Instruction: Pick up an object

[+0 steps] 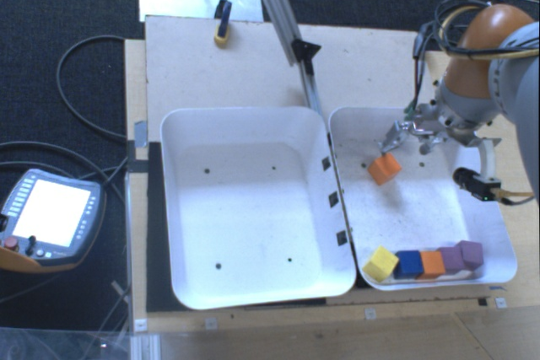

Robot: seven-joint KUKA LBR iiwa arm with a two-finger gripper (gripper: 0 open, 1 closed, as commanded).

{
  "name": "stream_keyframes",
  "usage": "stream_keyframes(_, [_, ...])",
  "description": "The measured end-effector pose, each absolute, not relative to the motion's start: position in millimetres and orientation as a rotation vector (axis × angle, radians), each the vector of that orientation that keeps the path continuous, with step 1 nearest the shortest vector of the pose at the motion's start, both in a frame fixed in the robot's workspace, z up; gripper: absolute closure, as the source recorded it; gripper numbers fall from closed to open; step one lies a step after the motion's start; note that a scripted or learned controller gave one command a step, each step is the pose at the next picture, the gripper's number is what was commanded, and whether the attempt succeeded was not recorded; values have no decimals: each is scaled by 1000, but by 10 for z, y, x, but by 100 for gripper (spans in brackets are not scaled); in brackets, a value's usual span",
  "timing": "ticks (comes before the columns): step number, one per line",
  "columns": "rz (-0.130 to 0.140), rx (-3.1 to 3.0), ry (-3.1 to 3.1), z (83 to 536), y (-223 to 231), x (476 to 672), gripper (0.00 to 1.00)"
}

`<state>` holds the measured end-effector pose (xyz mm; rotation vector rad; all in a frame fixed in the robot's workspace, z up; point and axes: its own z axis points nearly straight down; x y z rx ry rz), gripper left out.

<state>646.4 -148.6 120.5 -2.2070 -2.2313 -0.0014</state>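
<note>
An orange cube (385, 169) sits tilted in the right bin (485, 219), in its upper left part. My gripper (408, 138) hangs just above and to the right of it, fingers spread apart and open. One fingertip (391, 142) is right over the cube's top edge, and the cube is not between the fingers. Along the right bin's front wall lies a row of cubes: yellow (380, 263), blue (409, 264), orange (432, 263) and two purple (462, 255).
The left bin (253, 206) stands beside the right one, joined by black clips. A slanted metal bar (278, 4) crosses the back of the bench. A teach pendant (46, 215) and cables lie on the floor at left.
</note>
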Motion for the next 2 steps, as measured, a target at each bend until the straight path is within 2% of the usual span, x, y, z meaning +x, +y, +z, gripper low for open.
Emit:
stream_keyframes(1, [-4,-2220,-2229,1426,-1549,6438,0])
stream_keyframes(2, [1,-2209,-2229,878,-1071,6374,0])
